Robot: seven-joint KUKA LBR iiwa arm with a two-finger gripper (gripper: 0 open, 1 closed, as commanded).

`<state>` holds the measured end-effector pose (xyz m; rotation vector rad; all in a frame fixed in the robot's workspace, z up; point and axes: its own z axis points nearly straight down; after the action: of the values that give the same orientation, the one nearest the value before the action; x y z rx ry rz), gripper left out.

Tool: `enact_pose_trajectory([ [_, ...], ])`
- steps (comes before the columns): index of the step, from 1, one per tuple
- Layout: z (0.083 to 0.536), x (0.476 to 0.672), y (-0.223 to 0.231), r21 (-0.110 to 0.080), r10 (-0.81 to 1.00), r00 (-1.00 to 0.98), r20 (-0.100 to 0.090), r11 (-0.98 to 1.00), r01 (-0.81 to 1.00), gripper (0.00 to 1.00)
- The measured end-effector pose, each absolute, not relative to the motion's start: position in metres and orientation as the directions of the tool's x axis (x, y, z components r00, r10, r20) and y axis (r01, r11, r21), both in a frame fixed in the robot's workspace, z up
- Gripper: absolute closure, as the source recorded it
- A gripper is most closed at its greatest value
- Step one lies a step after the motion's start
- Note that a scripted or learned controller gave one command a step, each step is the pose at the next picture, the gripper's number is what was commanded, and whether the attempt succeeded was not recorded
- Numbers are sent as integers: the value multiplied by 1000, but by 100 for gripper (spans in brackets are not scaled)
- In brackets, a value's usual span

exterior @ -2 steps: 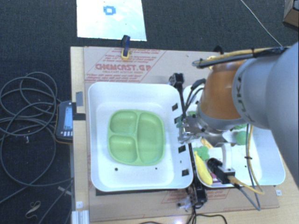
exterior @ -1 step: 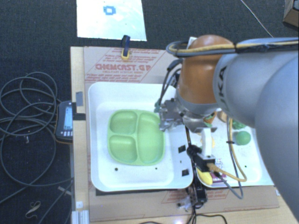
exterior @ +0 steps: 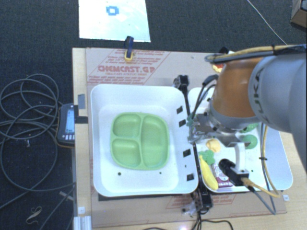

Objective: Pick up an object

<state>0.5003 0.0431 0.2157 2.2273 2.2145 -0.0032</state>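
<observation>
Two shallow white bins sit side by side on the counter. The left bin carries a light green divided tray, lying flat near the bin's middle. The grey arm, with its orange band, hangs over the right bin and hides much of it. Beside the tray, across the bins' shared wall, lie a yellow banana, a small green piece and a dark packet. A tangle of black cable lies on the floor, left of the counter.
</observation>
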Motion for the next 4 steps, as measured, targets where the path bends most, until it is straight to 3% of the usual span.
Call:
enact_pose_trajectory([
  [1,182,485,96,-3,1000,-8,2,8,1000,100],
  [2,184,487,28,1,1000,5,-1,-5,1000,100],
  [3,244,488,42,7,1000,-5,1,5,1000,100],
  [4,181,510,67,-2,1000,-5,0,5,1000,100],
])
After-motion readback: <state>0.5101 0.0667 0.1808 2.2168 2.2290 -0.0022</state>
